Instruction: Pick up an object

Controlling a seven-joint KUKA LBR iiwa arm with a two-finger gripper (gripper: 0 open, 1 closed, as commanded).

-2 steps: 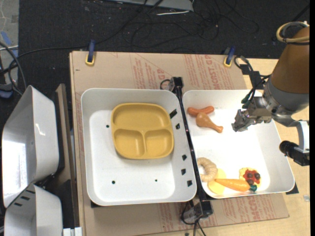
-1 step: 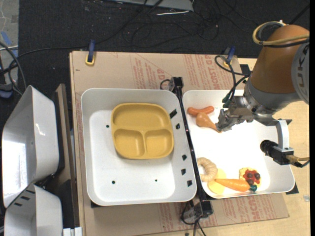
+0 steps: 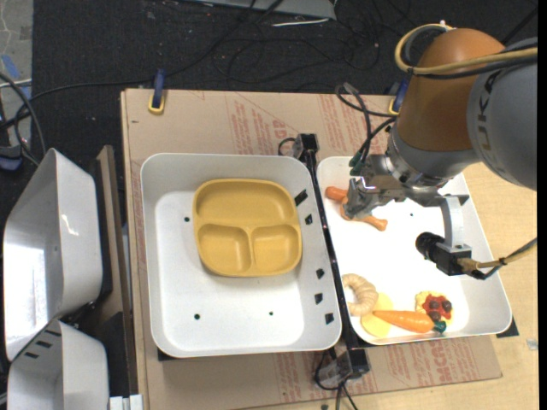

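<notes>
My gripper (image 3: pixel 357 202) is low over the upper left of the right bin (image 3: pixel 479 229). A small orange carrot-like piece (image 3: pixel 373 222) lies under it, with one end poking out left of the gripper and the other below it. The gripper hides the middle of that piece. At the front of the same bin lie a longer carrot (image 3: pixel 403 319), a pale curled shrimp-like item (image 3: pixel 361 292), a flat yellow piece (image 3: pixel 382 303) and a red berry cluster (image 3: pixel 437 305).
The left bin (image 3: pixel 162 254) holds a yellow divided plate (image 3: pixel 248 227). A black divider with clips (image 3: pixel 325 237) runs between the bins. Cables lie on the dark floor behind the bench, and white containers (image 3: pixel 51 254) stand at the far left.
</notes>
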